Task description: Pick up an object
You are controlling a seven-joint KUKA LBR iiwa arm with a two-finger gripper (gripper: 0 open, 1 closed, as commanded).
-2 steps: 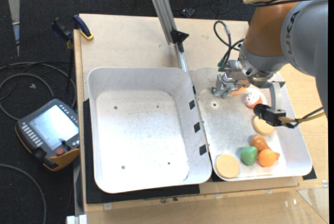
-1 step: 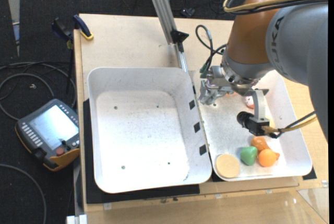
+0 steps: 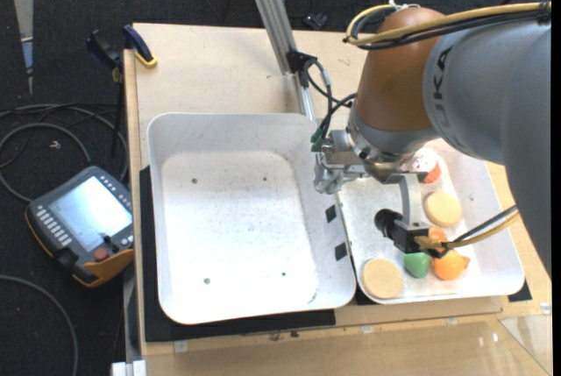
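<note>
- Presently, gripper (image 3: 331,177) hangs over left wall of right shallow white plastic bin (image 3: 491,273); open or closed, cannot tell.
- Tan round disc (image 3: 383,278) at near-left corner; green lump (image 3: 417,265) just right.

Left bin (image 3: 228,216): white, peppered with fine dark specks. Right bin (image 3: 484,183): plain white. Disc (image 3: 383,278): tan. Round piece (image 3: 443,209): pale yellow. Lump (image 3: 417,265): green. Ball (image 3: 450,266): orange. Small bit (image 3: 429,173): red-orange. Arm (image 3: 491,85): grey, with a glossy orange band (image 3: 394,76). Bench (image 3: 202,76): pale tan. Pendant (image 3: 83,225): grey, orange-edged.
</note>
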